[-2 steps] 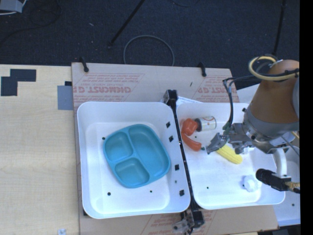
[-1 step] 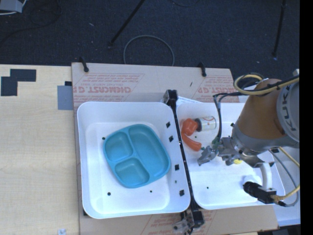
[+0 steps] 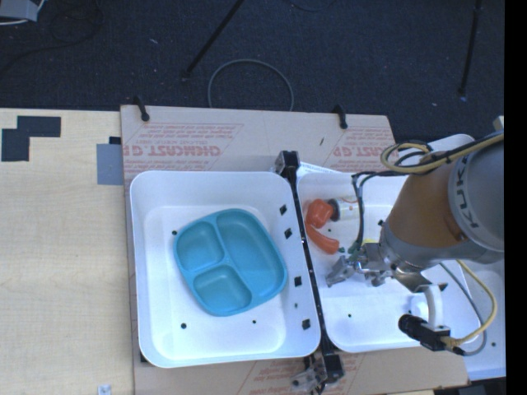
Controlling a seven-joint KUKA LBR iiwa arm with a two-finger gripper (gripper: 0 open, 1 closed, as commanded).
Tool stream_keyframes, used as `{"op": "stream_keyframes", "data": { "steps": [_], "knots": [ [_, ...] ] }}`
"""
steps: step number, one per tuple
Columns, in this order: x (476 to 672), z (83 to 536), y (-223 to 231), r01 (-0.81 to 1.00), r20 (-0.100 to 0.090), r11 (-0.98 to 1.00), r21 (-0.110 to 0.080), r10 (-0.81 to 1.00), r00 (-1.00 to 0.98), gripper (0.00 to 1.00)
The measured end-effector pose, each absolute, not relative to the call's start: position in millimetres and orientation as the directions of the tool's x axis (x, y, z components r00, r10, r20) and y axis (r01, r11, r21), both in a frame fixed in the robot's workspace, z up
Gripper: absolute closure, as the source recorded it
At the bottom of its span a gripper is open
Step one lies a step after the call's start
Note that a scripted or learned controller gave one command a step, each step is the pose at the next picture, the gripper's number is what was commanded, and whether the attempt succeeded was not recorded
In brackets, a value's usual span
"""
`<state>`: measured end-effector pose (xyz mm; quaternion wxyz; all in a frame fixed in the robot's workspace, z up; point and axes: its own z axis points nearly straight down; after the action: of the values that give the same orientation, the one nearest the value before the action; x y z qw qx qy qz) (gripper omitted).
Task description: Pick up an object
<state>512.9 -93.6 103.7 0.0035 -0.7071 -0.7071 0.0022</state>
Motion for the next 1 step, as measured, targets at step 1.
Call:
{"op": "stream_keyframes", "data": {
  "steps": [1],
  "knots": [
    [512.4, 86.8, -92.7, 1.0, 0.001, 0.0, -0.005, 1.0, 0.0, 0.0]
  ]
}}
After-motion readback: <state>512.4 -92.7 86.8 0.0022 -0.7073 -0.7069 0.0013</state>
